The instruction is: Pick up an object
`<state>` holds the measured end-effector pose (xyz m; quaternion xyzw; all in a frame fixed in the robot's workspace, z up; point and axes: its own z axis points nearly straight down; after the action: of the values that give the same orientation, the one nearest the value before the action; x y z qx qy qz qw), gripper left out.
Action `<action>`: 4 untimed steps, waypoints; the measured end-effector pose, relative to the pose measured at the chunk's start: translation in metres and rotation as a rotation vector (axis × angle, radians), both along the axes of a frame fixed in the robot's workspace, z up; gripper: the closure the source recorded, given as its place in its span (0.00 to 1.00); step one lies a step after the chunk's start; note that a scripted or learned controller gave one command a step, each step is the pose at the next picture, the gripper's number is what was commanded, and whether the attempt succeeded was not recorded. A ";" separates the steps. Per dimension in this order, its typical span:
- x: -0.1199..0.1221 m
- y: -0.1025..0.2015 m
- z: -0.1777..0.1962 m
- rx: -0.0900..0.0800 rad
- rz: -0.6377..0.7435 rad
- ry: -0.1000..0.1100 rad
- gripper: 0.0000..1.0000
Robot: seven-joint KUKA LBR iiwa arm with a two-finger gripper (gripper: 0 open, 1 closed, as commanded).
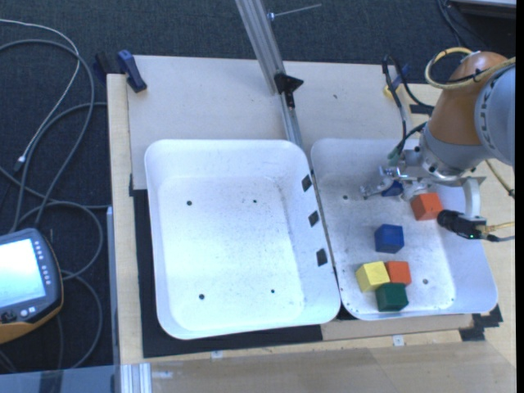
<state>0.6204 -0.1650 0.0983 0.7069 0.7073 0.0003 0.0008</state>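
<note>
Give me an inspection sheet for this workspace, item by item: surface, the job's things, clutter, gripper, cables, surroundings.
Surface: bench bears left bin and right bin, side by side.
Job's things: all in the right bin: blue cube, yellow cube, small orange cube, green block, orange block.
Clutter: blue clamp at the bench's far left corner.
Gripper: gripper low over the right bin, left of the orange block; finger state unclear.
Cables: grey cables loop on the floor.
Surroundings: handheld screen at left; metal rail.
</note>
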 end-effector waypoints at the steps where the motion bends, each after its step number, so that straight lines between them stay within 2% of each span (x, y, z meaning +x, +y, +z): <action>1: -0.010 -0.011 0.002 0.001 -0.001 0.003 0.00; 2: -0.072 0.016 0.001 0.005 -0.001 0.008 0.00; 3: -0.069 0.016 0.012 0.002 0.000 0.000 1.00; 4: -0.017 0.096 0.107 0.002 0.010 -0.010 1.00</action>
<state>0.6034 -0.0690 0.2048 0.7035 0.7107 0.0045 0.0034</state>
